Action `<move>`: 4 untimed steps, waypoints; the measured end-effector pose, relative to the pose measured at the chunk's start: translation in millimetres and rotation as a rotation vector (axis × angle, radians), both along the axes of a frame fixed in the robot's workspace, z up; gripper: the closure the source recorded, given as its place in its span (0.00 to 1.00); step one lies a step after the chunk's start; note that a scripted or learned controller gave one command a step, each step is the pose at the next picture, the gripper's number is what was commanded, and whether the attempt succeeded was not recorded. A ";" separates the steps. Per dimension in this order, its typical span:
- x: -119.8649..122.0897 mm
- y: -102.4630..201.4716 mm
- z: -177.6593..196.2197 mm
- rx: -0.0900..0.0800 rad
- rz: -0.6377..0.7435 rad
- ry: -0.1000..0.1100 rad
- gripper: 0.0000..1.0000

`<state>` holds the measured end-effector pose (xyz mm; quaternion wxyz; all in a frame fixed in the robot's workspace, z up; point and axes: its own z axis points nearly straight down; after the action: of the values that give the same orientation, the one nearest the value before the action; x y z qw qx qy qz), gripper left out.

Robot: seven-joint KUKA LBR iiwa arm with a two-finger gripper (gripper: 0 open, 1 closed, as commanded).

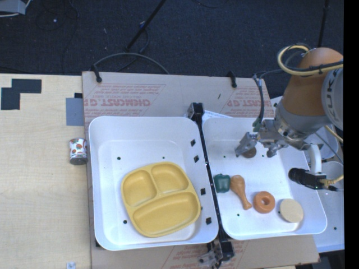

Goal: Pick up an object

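Dark carpet behind the table [39,178]. Hand [259,145], grip state indiscernible, hovers over right bin [235,129]; drumstick [242,190], doughnut [263,202] near its front edge.

Red print is seen on the cardboard sheet [168,91] that lies under the two bins. On its far strip, beyond the left bin, a line of red capital letters is printed; it stands upside down in the camera view and appears to read "CHEMCRZT G.P.", though the letters are too blurred to be sure. Similar red print is seen at the far right and along the near edge, but cannot be read.
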<state>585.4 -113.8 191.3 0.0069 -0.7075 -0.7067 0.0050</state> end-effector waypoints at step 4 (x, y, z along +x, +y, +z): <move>-7.3 12.7 -104.9 -0.001 0.000 -0.011 0.00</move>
<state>578.1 -101.1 86.4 0.0026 -0.7075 -0.7067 0.0017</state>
